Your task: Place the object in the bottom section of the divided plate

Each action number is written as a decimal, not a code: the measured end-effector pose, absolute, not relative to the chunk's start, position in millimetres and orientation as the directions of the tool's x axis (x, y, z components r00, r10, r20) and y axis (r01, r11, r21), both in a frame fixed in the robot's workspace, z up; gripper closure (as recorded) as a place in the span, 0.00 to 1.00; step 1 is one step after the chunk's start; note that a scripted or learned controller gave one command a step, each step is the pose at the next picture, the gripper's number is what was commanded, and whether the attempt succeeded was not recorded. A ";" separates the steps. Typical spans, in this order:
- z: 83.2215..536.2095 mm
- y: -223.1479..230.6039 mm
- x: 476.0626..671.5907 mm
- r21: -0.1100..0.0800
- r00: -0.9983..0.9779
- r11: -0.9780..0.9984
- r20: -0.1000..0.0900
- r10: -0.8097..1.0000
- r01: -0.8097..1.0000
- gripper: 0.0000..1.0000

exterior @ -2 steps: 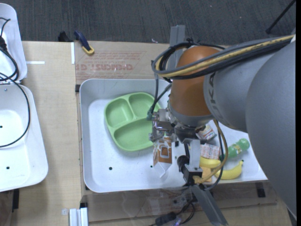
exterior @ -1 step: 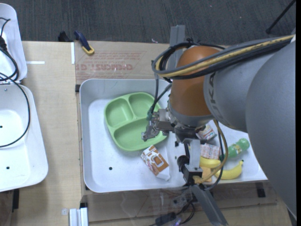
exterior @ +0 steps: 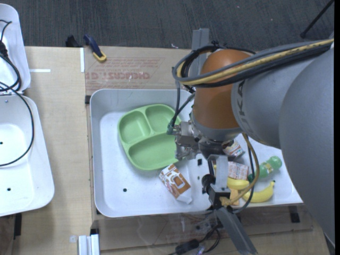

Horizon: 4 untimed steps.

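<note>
1. At the near rim of the right-hand bin [exterior: 101,195], about 6 o'clock from the arm's wrist, the gripper [exterior: 204,166] hangs low over the bin floor; its housing and cables cover the tips, so I cannot tell how far it is parted or whether it has hold of anything.
2. Just at 8 o'clock of the gripper lies a brown-and-white snack packet [exterior: 176,182], flat on the floor and tilted, its upper corner touching or just beside the plate's near edge. It looks like the nearest candidate for the object, though that is a judgement.
3. At 4 o'clock of the gripper sit a banana [exterior: 260,194], a small printed packet [exterior: 237,171] and a green bottle [exterior: 270,165], crowded together near the bin's right corner.
4. Farther, at 10 o'clock, the green divided plate [exterior: 151,137] lies on the floor: two small sections on its far side, one large section on the near side, nothing in any of them. The near one is probably the bottom section.
5. Risks: a closing grip could slide off the thin flat packet; a low pass might nudge the light plate; the clutter at 4 o'clock invites taking the wrong item.
6. Farthest, at 9 o'clock, the left bin [exterior: 32,195] holds a black cable [exterior: 24,105].
</note>
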State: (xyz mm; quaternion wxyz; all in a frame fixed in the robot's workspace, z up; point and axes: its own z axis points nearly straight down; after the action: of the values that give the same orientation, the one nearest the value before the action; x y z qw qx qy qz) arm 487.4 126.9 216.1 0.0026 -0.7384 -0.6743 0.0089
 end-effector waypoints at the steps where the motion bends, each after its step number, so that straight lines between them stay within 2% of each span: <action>1: 275.9 143.1 522.5 -0.006 0.208 -0.208 -0.007 0.978 0.978 1.00; 2: 259.3 113.3 559.0 -0.007 0.061 -0.061 -0.006 0.998 0.998 1.00; 3: 239.4 111.1 477.7 -0.008 0.110 -0.110 -0.006 0.994 0.994 1.00; 4: 274.3 133.2 489.3 -0.006 0.174 -0.174 -0.007 0.985 0.985 1.00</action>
State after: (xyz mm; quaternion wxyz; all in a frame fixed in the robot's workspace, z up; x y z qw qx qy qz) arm 489.3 133.2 274.3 0.0001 -0.7660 -0.6428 0.0045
